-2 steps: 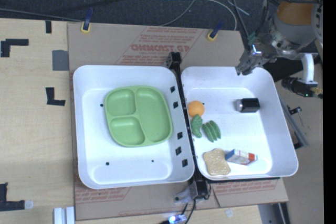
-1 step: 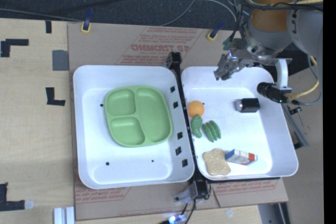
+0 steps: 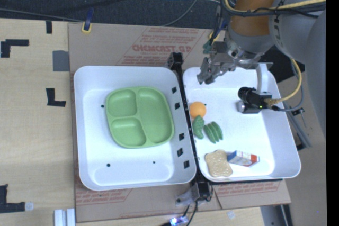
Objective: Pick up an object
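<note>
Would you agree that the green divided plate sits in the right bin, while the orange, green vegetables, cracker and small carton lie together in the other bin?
Not quite: the camera view shows the plate in the left bin. The orange, vegetables, cracker and carton lie together in the right bin.

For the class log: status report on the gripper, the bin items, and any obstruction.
Gripper above right bin's far-left corner, carrying nothing. Orange, green vegetables, bread, carton untouched. No obstruction.
</note>
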Motion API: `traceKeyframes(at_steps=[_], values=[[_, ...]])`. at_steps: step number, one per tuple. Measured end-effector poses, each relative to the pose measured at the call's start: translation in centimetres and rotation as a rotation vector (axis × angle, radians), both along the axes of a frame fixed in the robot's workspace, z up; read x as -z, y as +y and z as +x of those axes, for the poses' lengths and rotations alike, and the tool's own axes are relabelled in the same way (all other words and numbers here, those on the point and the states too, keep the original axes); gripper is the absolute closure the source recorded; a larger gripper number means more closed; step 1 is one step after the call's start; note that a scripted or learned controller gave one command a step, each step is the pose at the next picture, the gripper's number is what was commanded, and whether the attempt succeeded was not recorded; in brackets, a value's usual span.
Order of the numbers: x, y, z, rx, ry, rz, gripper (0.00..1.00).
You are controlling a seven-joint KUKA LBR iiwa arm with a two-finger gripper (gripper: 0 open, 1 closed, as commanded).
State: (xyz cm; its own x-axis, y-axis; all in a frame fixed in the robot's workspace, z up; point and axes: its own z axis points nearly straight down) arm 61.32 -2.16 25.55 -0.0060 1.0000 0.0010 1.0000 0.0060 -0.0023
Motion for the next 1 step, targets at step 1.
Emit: traceKeyframes(at_steps=[1], values=[[1.04, 5.94, -1.79, 0.0, 0.001, 0.0, 1.0]])
